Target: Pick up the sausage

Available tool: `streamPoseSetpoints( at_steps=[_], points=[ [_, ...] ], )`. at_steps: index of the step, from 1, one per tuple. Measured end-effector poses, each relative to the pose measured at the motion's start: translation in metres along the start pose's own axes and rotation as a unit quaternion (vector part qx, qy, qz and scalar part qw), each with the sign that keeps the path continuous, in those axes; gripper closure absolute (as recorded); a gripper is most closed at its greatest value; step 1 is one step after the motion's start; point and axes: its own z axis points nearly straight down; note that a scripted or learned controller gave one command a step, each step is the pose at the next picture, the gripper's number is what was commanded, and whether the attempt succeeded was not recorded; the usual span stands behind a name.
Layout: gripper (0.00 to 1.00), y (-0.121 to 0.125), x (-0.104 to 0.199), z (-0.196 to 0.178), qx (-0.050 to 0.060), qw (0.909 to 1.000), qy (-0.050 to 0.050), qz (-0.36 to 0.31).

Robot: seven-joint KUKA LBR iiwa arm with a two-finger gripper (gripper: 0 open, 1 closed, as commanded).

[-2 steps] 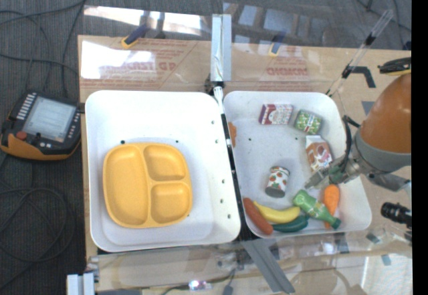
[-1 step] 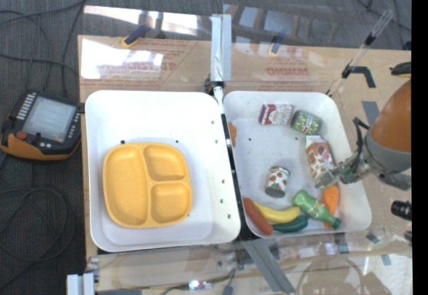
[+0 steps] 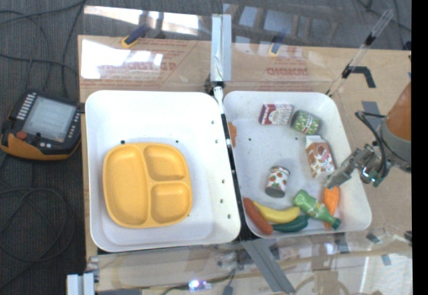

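A: Where does the sausage (image 3: 257, 216) lie?

B: In the right bin (image 3: 247, 128), at its lower left corner — a reddish-brown link, slanted, with one end near the bin's lower rim. A banana (image 3: 278, 212) lies just beside it, and a dark green vegetable (image 3: 292, 225) sits under the banana's curve.

A: And the gripper (image 3: 354, 170)?

B: It hangs at the right edge of that bin, right of centre in the frame, well apart from the sausage. Its fingers look parted a little and nothing sits between them. One fingertip points down toward a carrot (image 3: 332, 199) by the bin's right wall.

A: What else is in that bin?

B: A green bottle (image 3: 313, 208) lying tilted beside the carrot, a small can (image 3: 277, 181) near the middle, a red and white packet (image 3: 319, 158) just left of the gripper, a red carton (image 3: 275, 114) and a green can (image 3: 305, 122) along the top.

A: The left bin (image 3: 107, 108)?

B: It holds a yellow divided plate (image 3: 147, 184) — three compartments. An orange handheld controller (image 3: 40, 125) rests at the far left of the frame, off the bench.
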Motion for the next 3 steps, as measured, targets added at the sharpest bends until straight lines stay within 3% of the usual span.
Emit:
streamPoseSetpoints(
  at_steps=[1,2,3],
  points=[
    [1.00,-0.001,0.002,0.016,0.000,0.9928,0.001,-0.120],
    [1.00,0.001,-0.001,0.033,0.000,0.9492,0.001,-0.315],
    [1.00,0.000,0.001,0.019,-0.001,0.8003,-0.001,-0.600]
  ],
)
